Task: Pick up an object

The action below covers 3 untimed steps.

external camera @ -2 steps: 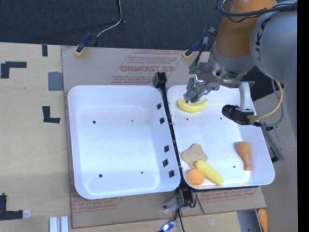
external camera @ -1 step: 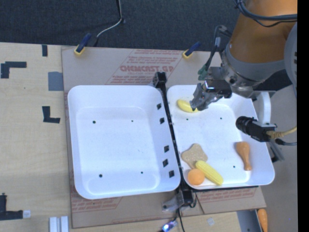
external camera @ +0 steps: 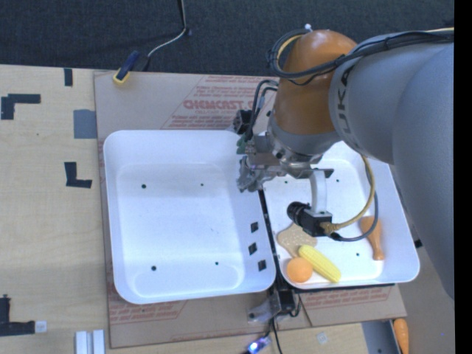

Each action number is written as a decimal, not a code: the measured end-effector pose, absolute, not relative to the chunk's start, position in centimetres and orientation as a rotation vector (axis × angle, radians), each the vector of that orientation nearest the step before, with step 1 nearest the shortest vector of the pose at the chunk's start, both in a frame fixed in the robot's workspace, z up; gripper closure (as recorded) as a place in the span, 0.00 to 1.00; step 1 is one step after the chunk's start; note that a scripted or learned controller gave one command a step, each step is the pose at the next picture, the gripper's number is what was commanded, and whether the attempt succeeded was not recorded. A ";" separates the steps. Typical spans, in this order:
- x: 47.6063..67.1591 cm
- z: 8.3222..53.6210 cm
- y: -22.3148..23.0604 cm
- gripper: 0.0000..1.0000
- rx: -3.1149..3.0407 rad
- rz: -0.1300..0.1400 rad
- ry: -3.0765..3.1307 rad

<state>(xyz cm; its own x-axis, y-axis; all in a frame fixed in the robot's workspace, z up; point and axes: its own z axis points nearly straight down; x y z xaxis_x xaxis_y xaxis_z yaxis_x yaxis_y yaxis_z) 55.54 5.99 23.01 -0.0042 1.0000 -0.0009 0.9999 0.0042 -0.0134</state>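
The big grey arm (external camera: 383, 87) hangs over the right bin (external camera: 398, 271). Its claw (external camera: 252, 174) sits low by the wall between the two bins; I cannot tell its grip. An orange ball (external camera: 299, 271), a yellow corn cob (external camera: 318, 262) and a tan bread slice (external camera: 293, 238) lie close together at the right bin's front. The left bin (external camera: 118, 198) is beside it.

Corn (external camera: 318, 263), orange (external camera: 299, 271), bread (external camera: 295, 238), carrot (external camera: 375, 239) in right bin (external camera: 394, 220); left bin (external camera: 177, 212) beside it.
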 end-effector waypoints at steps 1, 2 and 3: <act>55.6 24.6 5.7 1.00 -2.217 0.010 -2.220; 55.6 25.4 5.7 1.00 -2.214 0.014 -2.219; 55.6 26.2 5.8 1.00 -2.212 0.019 -2.218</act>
<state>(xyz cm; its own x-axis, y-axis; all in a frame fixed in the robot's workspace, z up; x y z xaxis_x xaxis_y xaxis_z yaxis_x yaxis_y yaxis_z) 55.62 5.76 26.22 -0.0030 1.0000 -0.0020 0.9999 0.0030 -0.0151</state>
